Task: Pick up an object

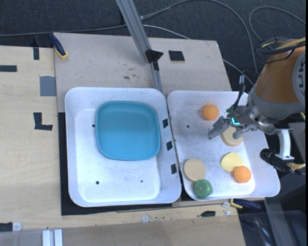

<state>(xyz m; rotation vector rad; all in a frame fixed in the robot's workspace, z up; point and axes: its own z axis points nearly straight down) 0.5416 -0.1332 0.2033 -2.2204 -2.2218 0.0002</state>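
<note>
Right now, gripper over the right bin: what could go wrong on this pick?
1. The gripper sits over the edge of the tan disc, not centred, so the jaws may clip it or slide off.
2. The disc looks flat and low, so they may close above it.
3. The orange ball sits close and could get knocked rolling.

Open floor lay mid-right bin, hemmed by the orange ball above, tan disc and green ball below, yellow piece rightward.
</note>
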